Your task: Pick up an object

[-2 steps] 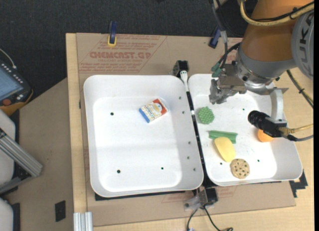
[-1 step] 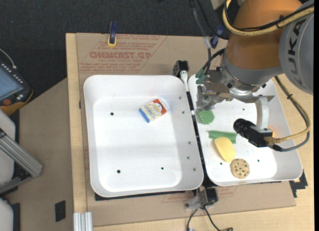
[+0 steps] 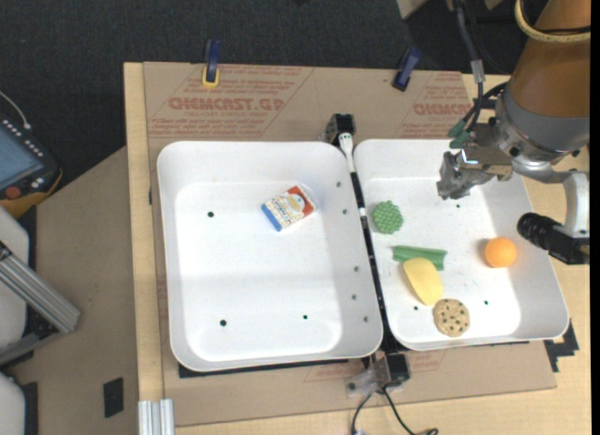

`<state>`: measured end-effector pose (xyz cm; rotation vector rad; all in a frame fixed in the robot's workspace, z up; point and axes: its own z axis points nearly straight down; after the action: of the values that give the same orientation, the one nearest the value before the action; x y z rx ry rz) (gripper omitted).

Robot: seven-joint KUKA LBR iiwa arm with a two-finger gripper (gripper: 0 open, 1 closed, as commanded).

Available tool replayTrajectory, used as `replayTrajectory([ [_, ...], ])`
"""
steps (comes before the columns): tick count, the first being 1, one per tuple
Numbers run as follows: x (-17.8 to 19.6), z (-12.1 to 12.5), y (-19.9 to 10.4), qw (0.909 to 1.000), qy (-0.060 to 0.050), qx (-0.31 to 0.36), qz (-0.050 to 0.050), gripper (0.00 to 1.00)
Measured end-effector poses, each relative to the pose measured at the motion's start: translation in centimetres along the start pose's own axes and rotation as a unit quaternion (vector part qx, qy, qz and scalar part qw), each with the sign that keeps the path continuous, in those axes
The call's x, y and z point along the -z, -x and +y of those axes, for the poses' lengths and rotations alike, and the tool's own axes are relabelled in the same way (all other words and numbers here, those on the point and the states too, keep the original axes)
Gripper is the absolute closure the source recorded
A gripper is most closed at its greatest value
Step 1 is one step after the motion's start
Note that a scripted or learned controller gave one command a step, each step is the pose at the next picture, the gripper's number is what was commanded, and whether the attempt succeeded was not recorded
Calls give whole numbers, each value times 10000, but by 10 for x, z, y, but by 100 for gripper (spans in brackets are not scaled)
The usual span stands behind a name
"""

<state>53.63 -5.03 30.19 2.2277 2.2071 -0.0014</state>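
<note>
Camera view: two white bins are seen side by side on the table (image 3: 141, 236). One small blue-and-white packet (image 3: 288, 207) is held in the left bin (image 3: 178, 264). A green ball (image 3: 386, 217), a green-and-yellow corn piece (image 3: 421, 275), a cookie (image 3: 451, 316) and an orange ball (image 3: 501, 252) are held in the right bin (image 3: 534, 316). The gripper (image 3: 456, 183) is poised over that bin's far part; whether it is parted or grasping cannot be told.

The left bin (image 3: 187, 236) is white and holds a blue-and-white carton (image 3: 288, 208); the right bin (image 3: 534, 302) holds a green ball (image 3: 386, 217), an orange ball (image 3: 501, 252), a yellow piece (image 3: 423, 280) and a tan speckled cookie (image 3: 451, 316).
</note>
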Motion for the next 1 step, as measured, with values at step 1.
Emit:
replayTrajectory([
  [1,55,-33,-53,10000,10,73,30,100],
])
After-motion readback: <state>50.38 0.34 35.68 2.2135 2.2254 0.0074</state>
